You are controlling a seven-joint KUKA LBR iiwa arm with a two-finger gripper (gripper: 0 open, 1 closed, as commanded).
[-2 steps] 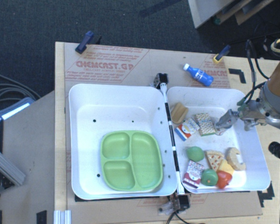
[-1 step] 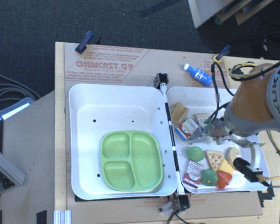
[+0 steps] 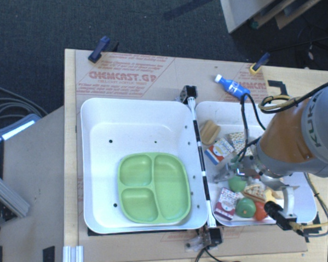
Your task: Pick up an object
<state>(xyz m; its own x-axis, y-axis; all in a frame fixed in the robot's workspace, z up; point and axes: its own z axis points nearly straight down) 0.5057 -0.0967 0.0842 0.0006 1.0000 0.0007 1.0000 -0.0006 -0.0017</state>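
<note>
My arm [image 3: 295, 134] is grey with an orange band above the wrist. Under my jaws, the white right bin [image 3: 222, 110] holds a green ball [image 3: 237, 184], a red-and-green toy [image 3: 251, 208], a red-and-white packet [image 3: 226, 203] and a tan piece [image 3: 209, 132]. Off to their far side, the white left bin [image 3: 98, 124] carries a pale green divided plate [image 3: 153, 187].

Glossy white plastic bins [image 3: 99, 119], seemingly matt green tray [image 3: 154, 187]

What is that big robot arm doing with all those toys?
The robot arm is reaching down into the right bin, which holds a pile of small toys and packets, to try to pick one up. Its gripper is low among them, right by a green ball. Nothing can be seen held yet. The left bin holds a green divided plate.
</note>
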